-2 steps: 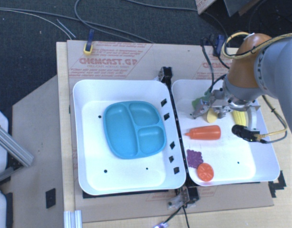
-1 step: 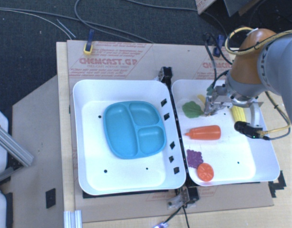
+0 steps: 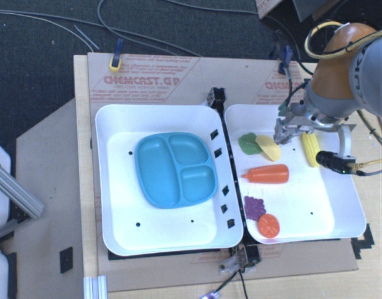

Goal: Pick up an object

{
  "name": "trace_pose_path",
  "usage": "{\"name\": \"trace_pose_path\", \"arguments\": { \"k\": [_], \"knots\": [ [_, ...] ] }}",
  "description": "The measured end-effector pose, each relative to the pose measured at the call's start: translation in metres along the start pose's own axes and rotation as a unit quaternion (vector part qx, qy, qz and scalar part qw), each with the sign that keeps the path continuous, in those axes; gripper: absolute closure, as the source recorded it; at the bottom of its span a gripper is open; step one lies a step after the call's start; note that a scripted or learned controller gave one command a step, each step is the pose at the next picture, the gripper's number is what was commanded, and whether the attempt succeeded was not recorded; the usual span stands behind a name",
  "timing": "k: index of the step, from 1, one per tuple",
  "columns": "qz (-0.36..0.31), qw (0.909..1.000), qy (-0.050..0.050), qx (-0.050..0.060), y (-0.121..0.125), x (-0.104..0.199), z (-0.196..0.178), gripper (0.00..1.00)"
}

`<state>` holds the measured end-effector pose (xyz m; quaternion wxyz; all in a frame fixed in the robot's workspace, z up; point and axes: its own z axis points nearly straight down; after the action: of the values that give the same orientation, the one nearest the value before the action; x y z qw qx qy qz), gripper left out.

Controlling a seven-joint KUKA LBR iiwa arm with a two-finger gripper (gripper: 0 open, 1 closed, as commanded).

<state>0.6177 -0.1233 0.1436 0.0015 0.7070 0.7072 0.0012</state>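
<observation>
Pincer [image 3: 283,134] low over right bin [image 3: 340,220], touching yellow piece [image 3: 268,147]

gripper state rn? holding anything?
Gripper: low in the right bin, by the yellow piece; open or closed cannot be told, nothing visibly held.

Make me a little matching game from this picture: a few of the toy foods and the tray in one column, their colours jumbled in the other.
Things:
1. divided tray
2. carrot
3. grapes
4. corn cob

Colours:
A. purple
B. yellow
C. blue
D. orange

Pairs: 1-C, 2-D, 3-A, 4-B. The tray lies in the left bin; the three foods lie in the right bin.
</observation>
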Motion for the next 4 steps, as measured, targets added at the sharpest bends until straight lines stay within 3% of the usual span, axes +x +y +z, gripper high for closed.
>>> {"name": "trace_pose_path", "arguments": {
  "k": [1, 2, 4],
  "knots": [
    [0.000, 1.0000, -0.001, -0.002, 0.005, -0.003, -0.065, 1.00],
    [0.000, 1.0000, 0.000, -0.001, 0.007, -0.003, -0.099, 1.00],
    [-0.003, 1.0000, 0.002, 0.004, -0.016, 0.108, -0.084, 1.00]
  ]
}}
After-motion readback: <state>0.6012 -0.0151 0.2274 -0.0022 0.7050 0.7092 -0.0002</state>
